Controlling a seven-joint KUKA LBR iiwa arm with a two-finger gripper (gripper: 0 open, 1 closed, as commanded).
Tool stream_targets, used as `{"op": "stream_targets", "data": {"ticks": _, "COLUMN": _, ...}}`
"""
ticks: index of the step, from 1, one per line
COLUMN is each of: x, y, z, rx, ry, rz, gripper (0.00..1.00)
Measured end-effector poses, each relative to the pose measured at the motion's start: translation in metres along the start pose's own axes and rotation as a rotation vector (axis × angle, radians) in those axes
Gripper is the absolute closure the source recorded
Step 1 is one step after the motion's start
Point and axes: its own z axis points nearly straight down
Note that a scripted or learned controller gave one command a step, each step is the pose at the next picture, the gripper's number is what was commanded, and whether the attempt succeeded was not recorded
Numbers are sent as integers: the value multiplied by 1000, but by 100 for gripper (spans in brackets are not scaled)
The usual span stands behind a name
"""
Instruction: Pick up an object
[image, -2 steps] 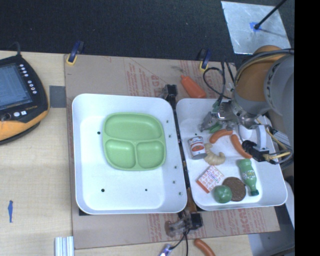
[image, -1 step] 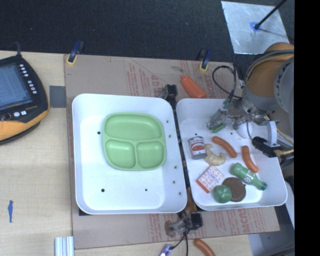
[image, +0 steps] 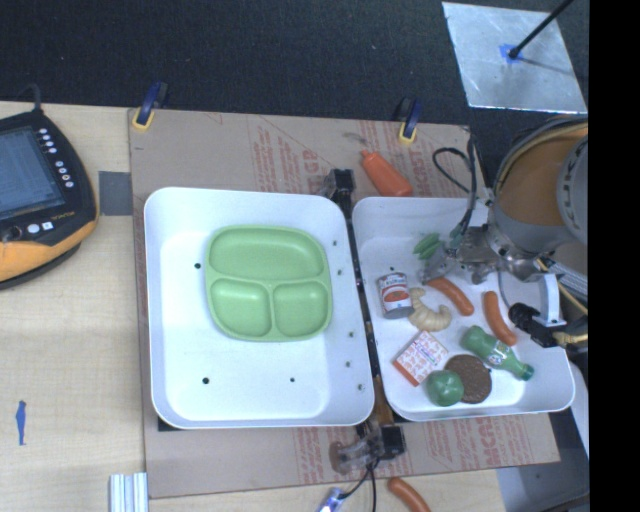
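Hovering fingers beside red-labelled can, writing unreadable

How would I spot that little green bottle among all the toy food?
Look in the right-hand white bin, the one crowded with small items. Near its lower right corner lies the green bottle, on its side, neck pointing to the right. The round green ball and the dark brown disc beside it are rounded; the bottle alone is long with a narrow neck.

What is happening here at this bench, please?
A robot arm reaches in from the right, with its gripper low over the right bin, near a sausage and a croissant. No item is seen between its fingers. The left bin holds a green divided plate.
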Motion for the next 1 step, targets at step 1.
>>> {"op": "stream_targets", "data": {"ticks": 1, "x": 20, "y": 47, "z": 0, "rx": -1, "ry": 2, "rz": 1, "gripper": 0}}
